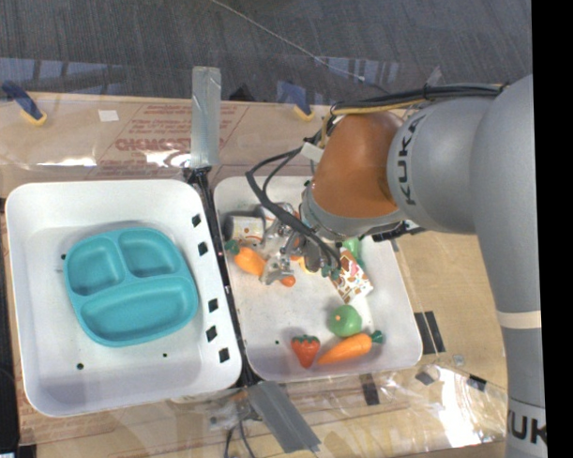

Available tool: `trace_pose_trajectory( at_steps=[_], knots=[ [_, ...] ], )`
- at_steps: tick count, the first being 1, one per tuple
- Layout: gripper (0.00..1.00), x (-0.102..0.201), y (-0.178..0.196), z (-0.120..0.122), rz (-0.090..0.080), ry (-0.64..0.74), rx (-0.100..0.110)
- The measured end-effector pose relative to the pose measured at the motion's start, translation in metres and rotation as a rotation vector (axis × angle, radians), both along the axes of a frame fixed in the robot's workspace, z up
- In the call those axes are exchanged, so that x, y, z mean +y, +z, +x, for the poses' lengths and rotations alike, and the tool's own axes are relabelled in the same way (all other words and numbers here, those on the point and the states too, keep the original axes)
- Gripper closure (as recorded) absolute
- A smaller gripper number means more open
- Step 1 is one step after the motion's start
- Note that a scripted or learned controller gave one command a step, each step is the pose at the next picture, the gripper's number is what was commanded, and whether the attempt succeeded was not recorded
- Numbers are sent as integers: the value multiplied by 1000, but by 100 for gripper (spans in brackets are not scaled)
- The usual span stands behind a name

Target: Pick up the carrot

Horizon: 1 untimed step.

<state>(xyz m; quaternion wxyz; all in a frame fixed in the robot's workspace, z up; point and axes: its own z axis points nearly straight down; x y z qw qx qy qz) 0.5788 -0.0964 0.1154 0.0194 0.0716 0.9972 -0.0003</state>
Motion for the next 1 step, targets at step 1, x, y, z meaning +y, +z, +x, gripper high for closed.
trace_pose_trajectory(
  at_steps=[1],
  knots=[
    [100, 58, 77, -4, -1, 241, 35]
  ],
)
